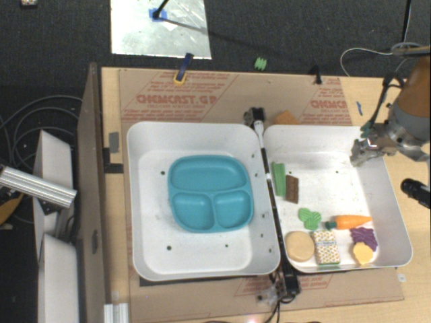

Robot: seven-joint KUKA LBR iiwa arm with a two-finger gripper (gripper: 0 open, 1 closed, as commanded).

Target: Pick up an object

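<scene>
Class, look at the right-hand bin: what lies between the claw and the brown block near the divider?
In the camera view, only bare white bin floor lies between the claw and the brown block; the other toys sit nearer the front edge.

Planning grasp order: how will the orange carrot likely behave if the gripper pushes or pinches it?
The carrot looks tapered and rounded, so it may roll or pivot when nudged. It seems a light toy, probably easy to lift. Purple grapes lie close beside it and might get bumped.

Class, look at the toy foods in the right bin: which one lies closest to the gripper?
The brown bar, beside the green stick. It lies farther up the bin toward the gripper than the cluster along the near edge.
</scene>
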